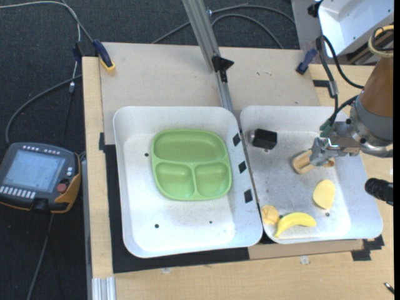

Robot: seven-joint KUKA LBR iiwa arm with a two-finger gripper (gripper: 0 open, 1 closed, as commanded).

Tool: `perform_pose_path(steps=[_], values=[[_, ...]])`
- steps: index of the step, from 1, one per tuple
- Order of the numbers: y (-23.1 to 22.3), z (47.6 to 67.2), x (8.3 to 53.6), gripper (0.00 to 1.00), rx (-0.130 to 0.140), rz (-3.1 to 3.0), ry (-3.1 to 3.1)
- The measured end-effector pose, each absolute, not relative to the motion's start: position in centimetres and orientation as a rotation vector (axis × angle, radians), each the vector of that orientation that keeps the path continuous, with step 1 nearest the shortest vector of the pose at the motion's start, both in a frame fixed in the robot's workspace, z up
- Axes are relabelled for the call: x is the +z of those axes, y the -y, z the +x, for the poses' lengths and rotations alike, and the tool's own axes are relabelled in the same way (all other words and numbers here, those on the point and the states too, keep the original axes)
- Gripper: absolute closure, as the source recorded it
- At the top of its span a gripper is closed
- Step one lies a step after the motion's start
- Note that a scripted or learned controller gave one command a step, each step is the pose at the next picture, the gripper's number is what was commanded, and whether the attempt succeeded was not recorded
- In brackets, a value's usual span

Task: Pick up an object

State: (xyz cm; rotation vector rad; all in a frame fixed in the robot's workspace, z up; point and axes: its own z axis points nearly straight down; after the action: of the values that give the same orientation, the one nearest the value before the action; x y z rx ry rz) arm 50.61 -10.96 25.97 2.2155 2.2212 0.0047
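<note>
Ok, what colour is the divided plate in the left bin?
Light green, plain, no pattern. The divided plate shows clearly in the camera view.

Light wood bench (pixel 187 74) on dark carpet floor (pixel 37 74), cables (pixel 44 8) trailing across it. Handheld control unit w/ screen (pixel 39 177) sits left of bench. Blue clamps (pixel 103 55) at back corners.

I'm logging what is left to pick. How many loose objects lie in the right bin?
4: a black block near the bin's top left, a tan piece at the gripper, a pale yellow piece, and a banana along the bottom edge. The arm could hide more.
</note>
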Motion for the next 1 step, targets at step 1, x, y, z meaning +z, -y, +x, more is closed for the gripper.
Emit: perform_pose_path(steps=[1], values=[[6.07,51.59,25.54,1.00,0.003,2.215,-2.227]])
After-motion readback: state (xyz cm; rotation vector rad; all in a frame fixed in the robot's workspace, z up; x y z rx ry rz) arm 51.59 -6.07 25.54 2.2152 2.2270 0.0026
